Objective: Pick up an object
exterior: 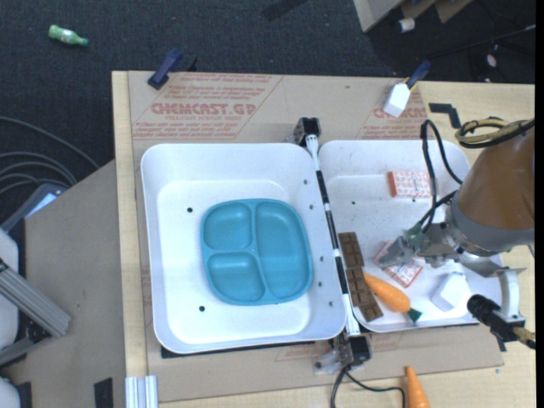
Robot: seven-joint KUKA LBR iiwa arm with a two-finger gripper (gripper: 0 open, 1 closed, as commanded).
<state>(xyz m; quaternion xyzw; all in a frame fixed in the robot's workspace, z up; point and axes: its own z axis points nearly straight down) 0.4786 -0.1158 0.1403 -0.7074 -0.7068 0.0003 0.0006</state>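
Arm [501, 194] enters from the right, orange band over the right bin [357, 164]. Pincer [408, 246] sits low in that bin, over a small red-and-white patterned packet [405, 270] and at least close upon it; whether the pincer is apart, together or clamped on anything cannot be told, since the tips merge with the packet at this angle. Right bin contents: a second red-and-white patterned piece [409, 183] near the back wall, well apart from the pincer; a long brown chocolate-bar-like strip [357, 275] lying along the left wall; an orange toy carrot [389, 294] with a green end just beside the strip and near the packet; a small white block [445, 296] near the front right corner. Left bin [170, 228] holds a teal divided plate [255, 251] with three compartments, lying flat about centre. On the surface behind the bins: a blue clip [165, 69] at left, a white-and-blue clip [401, 94] at right. A green item [67, 36] lies on the dark floor at upper left.
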